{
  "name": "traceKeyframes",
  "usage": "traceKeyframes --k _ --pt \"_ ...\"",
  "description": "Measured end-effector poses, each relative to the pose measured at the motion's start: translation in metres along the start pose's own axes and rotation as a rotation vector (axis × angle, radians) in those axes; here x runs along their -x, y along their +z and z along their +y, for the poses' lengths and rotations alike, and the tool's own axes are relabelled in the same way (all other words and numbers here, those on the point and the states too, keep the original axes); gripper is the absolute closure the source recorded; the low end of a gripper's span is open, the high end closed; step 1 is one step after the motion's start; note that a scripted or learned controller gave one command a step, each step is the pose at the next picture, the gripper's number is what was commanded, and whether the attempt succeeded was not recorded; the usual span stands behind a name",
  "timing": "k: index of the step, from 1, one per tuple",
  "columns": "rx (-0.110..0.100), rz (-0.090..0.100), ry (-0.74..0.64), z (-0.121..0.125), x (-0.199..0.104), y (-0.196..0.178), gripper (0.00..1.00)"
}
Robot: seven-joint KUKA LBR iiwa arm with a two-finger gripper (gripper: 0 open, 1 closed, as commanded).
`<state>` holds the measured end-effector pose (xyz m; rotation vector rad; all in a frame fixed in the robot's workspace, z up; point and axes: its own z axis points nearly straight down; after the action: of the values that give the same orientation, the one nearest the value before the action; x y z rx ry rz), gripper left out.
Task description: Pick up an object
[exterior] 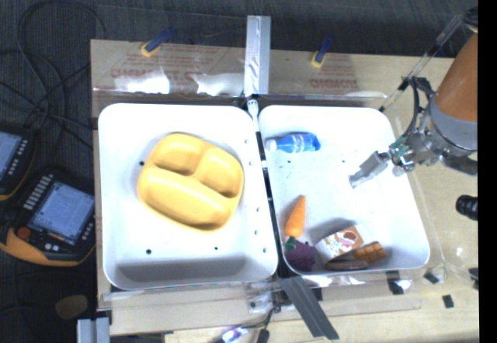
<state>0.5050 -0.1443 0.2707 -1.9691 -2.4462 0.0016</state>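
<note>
Toys (335, 247) crowd the right bin's (404, 202) front edge.
The gripper (362, 174) hangs at its right side, fingers narrow, holding nothing.

arm (458, 93) cut by right edge

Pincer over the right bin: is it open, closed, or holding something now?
Pincer: above the right bin, holding nothing visible; open or closed cannot be told.

No lettering can be read anywhere. The small printed carton (340, 242) below and left of the tool (363, 173) bears a coloured label, and the blue and white plastic bottle (295, 143) another; both too blurred.
</note>
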Motion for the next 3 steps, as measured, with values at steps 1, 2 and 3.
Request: traceKeyframes --k 1,2,3 --pt "-0.003 0.002 -0.144 -0.005 -0.081 0.088 0.0" --pt "0.0 0.0 -0.172 0.001 -0.104 0.079 0.0" --pt "-0.002 0.001 -0.169 0.001 -0.102 0.071 1.0"
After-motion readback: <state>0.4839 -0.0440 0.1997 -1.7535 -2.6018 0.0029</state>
